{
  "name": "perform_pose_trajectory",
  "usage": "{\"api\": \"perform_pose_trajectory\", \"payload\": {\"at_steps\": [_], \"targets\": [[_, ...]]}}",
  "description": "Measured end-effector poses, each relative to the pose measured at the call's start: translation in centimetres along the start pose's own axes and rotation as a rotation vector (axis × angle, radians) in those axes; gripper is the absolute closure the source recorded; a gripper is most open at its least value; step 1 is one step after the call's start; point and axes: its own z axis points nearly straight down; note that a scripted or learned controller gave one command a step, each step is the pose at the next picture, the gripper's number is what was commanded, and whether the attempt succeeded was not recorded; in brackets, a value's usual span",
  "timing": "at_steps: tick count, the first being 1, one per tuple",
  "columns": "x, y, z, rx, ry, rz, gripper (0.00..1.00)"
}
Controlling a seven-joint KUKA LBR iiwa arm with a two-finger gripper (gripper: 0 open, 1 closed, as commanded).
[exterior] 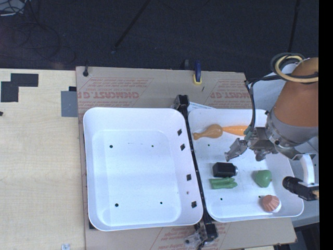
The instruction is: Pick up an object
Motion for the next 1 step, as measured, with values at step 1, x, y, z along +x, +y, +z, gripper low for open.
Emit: {"api": "perform_pose_trajectory", "payload": {"at_steps": [1], "targets": [[5.69,1.99,5.32,0.004,0.002,-0.005,0.00]]}}
